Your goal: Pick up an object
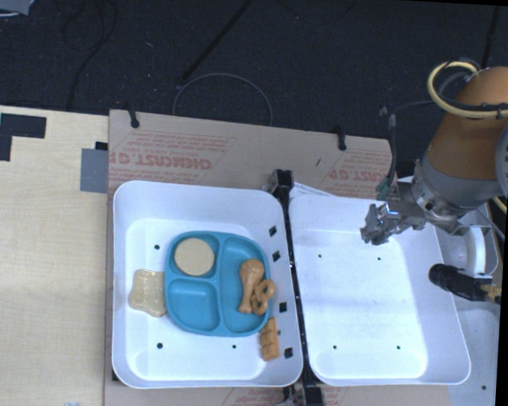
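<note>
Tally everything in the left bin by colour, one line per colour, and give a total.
Blue: 1, the divided plate.
Tan or brown: 4, the round cracker and the pretzel-like piece on the plate, the pale slice left of it, the small brown piece beside it.
Total: 5

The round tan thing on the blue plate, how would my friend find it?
Look in the left white bin, where a blue divided tray sits. In the tray's upper-left compartment lies the tan disc. It is flat and perfectly round, unlike the knobbly pretzel-like pieces in the right compartment.
</note>
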`<control>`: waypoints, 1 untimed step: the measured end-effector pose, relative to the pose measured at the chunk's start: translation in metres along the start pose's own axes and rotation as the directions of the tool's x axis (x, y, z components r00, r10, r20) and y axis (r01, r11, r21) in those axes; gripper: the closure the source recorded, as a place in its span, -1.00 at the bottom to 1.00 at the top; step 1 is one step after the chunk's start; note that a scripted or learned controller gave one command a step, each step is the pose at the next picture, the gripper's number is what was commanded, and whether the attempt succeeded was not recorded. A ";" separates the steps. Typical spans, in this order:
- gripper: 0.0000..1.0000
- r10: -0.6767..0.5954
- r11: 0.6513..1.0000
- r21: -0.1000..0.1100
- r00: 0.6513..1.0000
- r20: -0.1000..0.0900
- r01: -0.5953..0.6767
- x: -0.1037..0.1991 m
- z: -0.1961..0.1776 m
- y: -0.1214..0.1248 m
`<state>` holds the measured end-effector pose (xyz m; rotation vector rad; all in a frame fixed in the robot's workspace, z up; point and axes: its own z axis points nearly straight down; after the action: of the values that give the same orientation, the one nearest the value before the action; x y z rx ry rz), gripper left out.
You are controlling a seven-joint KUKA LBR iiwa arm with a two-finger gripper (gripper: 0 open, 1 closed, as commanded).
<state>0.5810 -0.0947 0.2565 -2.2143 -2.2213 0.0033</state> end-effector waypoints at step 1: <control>1.00 0.001 1.000 0.001 1.000 0.001 -0.001 0.044 0.007 -0.028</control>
<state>0.5531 -0.0510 0.2498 -2.2152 -2.2199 0.0052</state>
